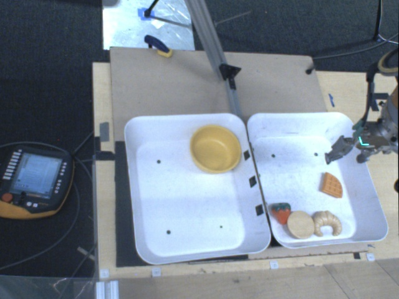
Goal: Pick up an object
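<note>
A: What lies closest to the camera, at the front of the bench?

B: The front rim of the right bin (pixel 324 242), and just behind that rim a row of toy foods: a red tomato with a green top (pixel 282 212), a round tan biscuit (pixel 300 225) touching it, and a croissant (pixel 328 223) touching the biscuit on the side away from the tomato.

A: Anything else in that bin?

B: An orange waffle piece (pixel 331 185), lying apart from the croissant, farther back and near the bin's right wall.

A: And the gripper?

B: The gripper (pixel 352 152) hangs over the right bin's right wall, behind the waffle piece and apart from it. Its two dark fingers (pixel 338 149) are spread, with nothing between them. A small teal light shows on its body.

A: What about the other bin?

B: The left bin (pixel 146 229) touches the right bin along their shared wall. It holds a yellow bowl (pixel 216 148), upright, at its back edge near the corner closest to the right bin.

A: And around the bins?

B: A grey pole (pixel 209 33) slants up from behind the right bin's back left corner. Well to the left of the left bin, off the bench, lies a teach pendant (pixel 32 179) with a lit screen, on dark carpet.
</note>
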You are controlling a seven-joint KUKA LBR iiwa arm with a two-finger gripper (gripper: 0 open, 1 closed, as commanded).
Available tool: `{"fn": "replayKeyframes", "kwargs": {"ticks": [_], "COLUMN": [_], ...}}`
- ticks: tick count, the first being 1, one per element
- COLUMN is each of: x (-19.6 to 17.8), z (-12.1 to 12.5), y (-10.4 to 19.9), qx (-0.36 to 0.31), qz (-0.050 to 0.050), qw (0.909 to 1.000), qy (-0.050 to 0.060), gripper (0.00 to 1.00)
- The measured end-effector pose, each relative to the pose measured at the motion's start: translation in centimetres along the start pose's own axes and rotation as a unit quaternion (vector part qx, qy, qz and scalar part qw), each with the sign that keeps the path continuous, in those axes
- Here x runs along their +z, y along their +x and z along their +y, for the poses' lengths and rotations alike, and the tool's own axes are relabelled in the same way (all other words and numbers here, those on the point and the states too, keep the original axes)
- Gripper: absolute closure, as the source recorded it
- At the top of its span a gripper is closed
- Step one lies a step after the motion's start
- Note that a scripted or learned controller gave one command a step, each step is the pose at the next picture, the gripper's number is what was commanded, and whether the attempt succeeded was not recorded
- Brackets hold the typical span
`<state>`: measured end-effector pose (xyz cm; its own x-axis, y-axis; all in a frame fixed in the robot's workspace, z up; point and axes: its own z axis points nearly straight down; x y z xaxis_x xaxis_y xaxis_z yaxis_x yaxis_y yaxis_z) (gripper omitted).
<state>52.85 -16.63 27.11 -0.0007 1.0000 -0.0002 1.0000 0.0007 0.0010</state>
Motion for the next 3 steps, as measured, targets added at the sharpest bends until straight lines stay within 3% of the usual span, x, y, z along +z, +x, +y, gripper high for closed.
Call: {"fn": "replayKeyframes", "kwargs": {"ticks": [1, 3], "x": [0.0, 10.9], "z": [0.0, -0.4], "y": [0.0, -1.8], "qx": [0.0, 0.001], "qz": [0.0, 0.0], "qw": [1.0, 1.0], "qy": [0.0, 0.003], "gripper": [0.0, 0.0]}}
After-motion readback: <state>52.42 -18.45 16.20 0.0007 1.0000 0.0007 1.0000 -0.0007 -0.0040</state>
